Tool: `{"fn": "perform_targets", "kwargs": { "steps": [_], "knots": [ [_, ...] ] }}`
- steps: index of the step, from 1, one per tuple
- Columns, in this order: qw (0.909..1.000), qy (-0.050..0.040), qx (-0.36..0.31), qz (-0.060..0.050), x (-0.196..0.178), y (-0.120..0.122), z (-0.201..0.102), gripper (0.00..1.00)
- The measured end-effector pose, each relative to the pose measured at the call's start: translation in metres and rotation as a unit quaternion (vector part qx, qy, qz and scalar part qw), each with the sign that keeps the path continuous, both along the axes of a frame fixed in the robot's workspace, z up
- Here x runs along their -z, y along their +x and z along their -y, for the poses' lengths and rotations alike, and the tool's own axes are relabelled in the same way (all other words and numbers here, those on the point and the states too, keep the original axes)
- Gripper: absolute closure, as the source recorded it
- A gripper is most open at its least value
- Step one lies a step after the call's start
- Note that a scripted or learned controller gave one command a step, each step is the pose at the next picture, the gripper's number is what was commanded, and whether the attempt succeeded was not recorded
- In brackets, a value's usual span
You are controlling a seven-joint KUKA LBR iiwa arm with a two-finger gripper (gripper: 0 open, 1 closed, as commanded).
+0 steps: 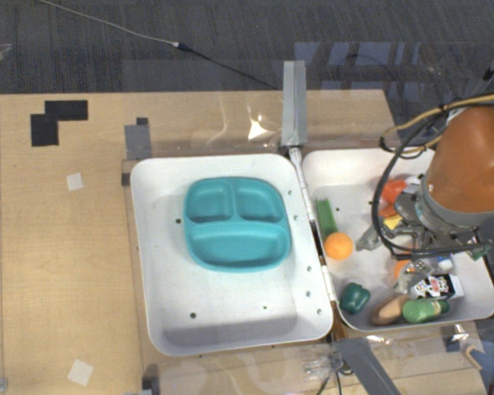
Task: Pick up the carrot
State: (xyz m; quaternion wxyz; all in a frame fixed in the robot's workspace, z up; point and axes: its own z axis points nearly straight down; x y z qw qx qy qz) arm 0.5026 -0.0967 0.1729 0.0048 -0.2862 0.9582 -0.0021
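The carrot [393, 192] shows as an orange-red shape in the right bin [346, 167], mostly hidden behind the arm and its black cables. Smaller orange bits peek out lower down, under the wrist. My gripper [413, 261] hangs low over the right part of that bin, just below the big orange band [474, 161], and the wrist body covers most of it. I cannot tell whether anything is between its fingers.
An orange ball [339, 246], a long green piece [325, 216], a dark green item [353, 297], a tan item [388, 311], a green item [423, 309] and a white-and-black item [436, 286] share the right bin. The left bin [163, 257] holds a teal divided plate [236, 223].
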Motion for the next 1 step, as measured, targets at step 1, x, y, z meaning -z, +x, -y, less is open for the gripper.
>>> {"fn": "perform_targets", "kwargs": {
  "steps": [1],
  "knots": [
    [0.9965, 0.0014, 0.083, 0.003, 0.0831, 0.0098, 0.0326, 0.00]
  ]
}}
